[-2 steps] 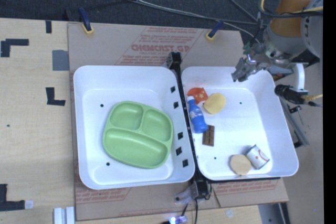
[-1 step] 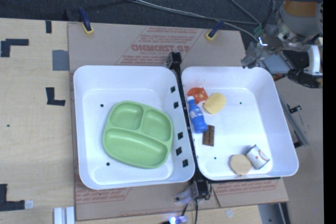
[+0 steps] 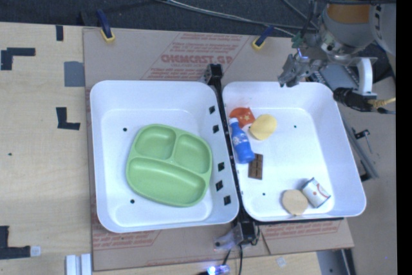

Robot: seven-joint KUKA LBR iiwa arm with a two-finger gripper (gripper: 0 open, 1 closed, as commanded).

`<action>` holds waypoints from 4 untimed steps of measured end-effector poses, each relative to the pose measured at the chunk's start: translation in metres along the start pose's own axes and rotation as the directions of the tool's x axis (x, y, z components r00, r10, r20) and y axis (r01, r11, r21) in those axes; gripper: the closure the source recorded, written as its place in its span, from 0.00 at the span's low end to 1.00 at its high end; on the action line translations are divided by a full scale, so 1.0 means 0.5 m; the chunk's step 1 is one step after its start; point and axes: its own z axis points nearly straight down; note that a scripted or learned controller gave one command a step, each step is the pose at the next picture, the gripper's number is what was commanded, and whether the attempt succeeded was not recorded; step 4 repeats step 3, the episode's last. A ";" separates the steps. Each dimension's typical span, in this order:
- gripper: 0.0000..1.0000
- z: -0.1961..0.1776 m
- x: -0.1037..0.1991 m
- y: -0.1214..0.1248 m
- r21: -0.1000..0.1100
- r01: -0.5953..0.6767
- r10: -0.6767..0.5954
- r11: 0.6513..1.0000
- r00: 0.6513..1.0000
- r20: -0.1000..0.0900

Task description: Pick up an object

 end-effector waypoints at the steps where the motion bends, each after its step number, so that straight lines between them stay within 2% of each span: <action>1: 1.00 0.009 0.122 -0.030 0.001 0.002 -0.002 1.000 1.000 -0.001; 3: 1.00 0.068 0.347 -0.054 0.002 0.002 -0.002 1.000 1.000 0.000; 4: 1.00 0.068 0.347 -0.054 0.002 0.002 -0.002 1.000 1.000 0.000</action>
